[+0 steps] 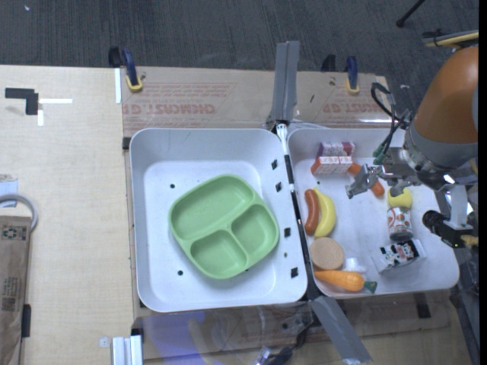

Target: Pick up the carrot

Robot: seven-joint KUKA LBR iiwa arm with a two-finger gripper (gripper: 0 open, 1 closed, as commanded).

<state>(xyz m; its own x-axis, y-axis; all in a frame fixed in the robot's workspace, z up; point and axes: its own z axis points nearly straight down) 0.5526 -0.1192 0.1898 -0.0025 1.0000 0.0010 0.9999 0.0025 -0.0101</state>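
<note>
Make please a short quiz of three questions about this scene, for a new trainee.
1. True or false: the carrot lies in the right bin.
2. What sits in the left bin? A) a green tray B) a red cup C) a blue bowl
3. Fill in: the gripper is above the ___ part of the right bin.

Key: 1 true. 2 A, the green tray. 3 far; the carrot lies by the near rim, beside the banana side.
</note>
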